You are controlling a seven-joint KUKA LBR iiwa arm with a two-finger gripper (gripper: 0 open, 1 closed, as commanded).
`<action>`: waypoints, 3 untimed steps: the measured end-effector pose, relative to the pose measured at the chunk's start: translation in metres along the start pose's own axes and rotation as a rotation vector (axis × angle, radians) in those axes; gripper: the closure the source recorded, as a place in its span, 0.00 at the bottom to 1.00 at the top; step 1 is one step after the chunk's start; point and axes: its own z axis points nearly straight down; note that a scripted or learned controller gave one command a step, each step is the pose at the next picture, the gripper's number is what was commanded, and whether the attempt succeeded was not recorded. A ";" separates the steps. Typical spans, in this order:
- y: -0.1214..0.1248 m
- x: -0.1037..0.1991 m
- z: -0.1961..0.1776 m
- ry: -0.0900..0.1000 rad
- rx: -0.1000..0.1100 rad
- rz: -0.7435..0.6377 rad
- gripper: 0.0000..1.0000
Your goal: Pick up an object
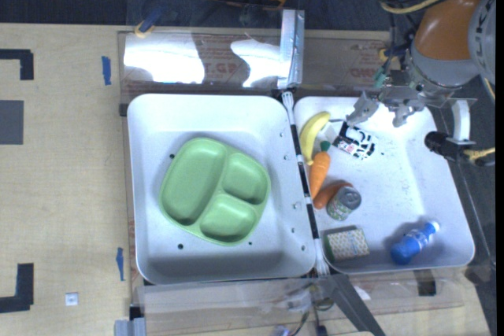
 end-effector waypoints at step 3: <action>-0.037 0.029 -0.190 -0.003 -0.003 -0.079 1.00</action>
